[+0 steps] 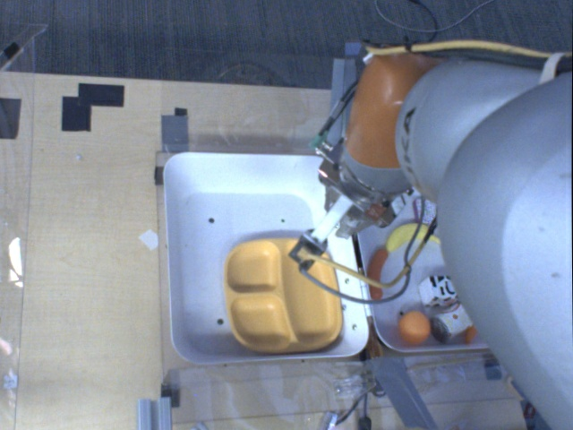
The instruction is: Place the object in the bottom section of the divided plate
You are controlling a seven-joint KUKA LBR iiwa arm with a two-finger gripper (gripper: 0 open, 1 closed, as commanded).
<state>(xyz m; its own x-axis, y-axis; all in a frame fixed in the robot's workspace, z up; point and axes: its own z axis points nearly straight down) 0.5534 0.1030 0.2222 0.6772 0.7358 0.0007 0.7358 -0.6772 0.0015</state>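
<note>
The yellow divided plate (279,305) lies in the near half of the left white bin (192,240). It has two small sections on its left side and one long section on its right, and I see nothing in any of them. My gripper (360,206) hangs over the wall between the two bins, above the plate's far right corner, largely hidden under the wrist. No object shows in its grasp. Loose objects lie in the right bin (387,334): an orange ball (414,327), a yellow piece (408,236) and a reddish piece (380,263).
A white and black item (440,287) and a brownish one (450,324) also lie in the right bin, partly under the arm. The big grey arm (501,195) covers most of that bin. The left bin's far half is bare white floor.
</note>
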